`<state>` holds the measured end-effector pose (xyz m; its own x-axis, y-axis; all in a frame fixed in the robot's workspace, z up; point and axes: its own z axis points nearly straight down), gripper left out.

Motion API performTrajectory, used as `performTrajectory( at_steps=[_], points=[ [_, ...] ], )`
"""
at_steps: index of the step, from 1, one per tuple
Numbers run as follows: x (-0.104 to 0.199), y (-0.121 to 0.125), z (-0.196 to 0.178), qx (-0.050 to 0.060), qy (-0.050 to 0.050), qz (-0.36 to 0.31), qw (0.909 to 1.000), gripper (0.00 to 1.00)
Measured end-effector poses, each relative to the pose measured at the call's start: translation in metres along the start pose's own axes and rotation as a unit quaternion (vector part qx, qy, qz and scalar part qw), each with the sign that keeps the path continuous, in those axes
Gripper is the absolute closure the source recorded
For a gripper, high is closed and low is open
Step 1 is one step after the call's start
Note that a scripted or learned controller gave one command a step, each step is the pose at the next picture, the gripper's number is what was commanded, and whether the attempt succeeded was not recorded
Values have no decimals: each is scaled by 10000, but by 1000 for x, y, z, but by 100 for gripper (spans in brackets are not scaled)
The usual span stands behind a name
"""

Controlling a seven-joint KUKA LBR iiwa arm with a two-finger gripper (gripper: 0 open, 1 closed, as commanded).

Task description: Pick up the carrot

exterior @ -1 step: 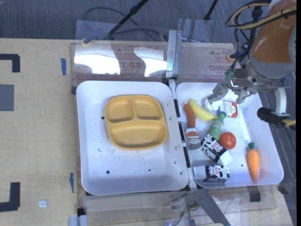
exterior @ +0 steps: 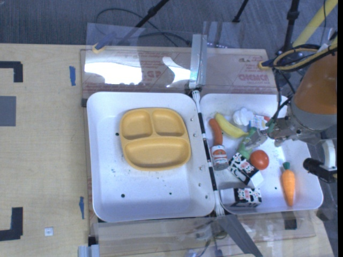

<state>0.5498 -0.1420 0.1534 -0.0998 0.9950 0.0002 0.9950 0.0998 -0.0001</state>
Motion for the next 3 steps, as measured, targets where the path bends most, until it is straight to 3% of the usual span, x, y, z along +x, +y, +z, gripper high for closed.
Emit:
performTrajectory(
  at_steps=[1, 2, 3],
  points=[
    [-70, -62, 44, 17, 54, -32, 10000, 0],
    [-55, -74, 67, -21, -6, -1184, 9930, 0],
    [-56, -72, 56, -52, -32, -1170, 9931, 100]
  ],
)
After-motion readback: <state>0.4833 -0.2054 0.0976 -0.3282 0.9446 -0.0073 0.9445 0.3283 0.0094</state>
